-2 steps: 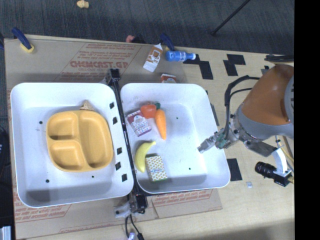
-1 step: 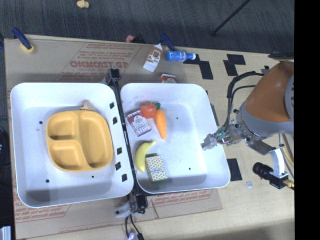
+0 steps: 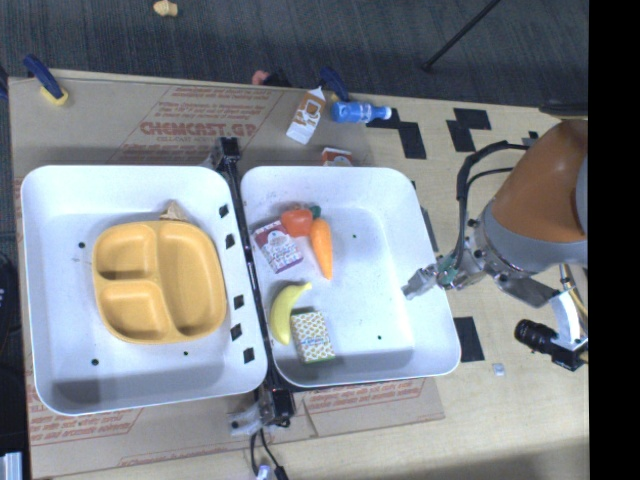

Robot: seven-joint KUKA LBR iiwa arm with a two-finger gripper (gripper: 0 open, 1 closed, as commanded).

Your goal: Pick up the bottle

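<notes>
A: The tool (image 3: 420, 284) sits at the right wall of the right-hand shallow white bin (image 3: 400, 183), low over the rim. Nothing between its tips that I can see, and whether they're parted or closed I can't tell from up here.

B: And the bottle?

A: The small blue plastic bottle (image 3: 357, 113) lies on its side out on the cardboard-covered surface (image 3: 190, 118), beyond the far edge of that bin, well apart from the tool. I'd call this the approach step, no grasp begun.

B: So what's next?

A: My read: lift clear of the bin wall, travel to the far side, line up across the bottle's body, then descend.

B: Any writing?

A: Red print on the cardboard reads roughly "CHEMCAST GP". The little carton (image 3: 306, 115) beside the bottle has a label, too small to read.
</notes>
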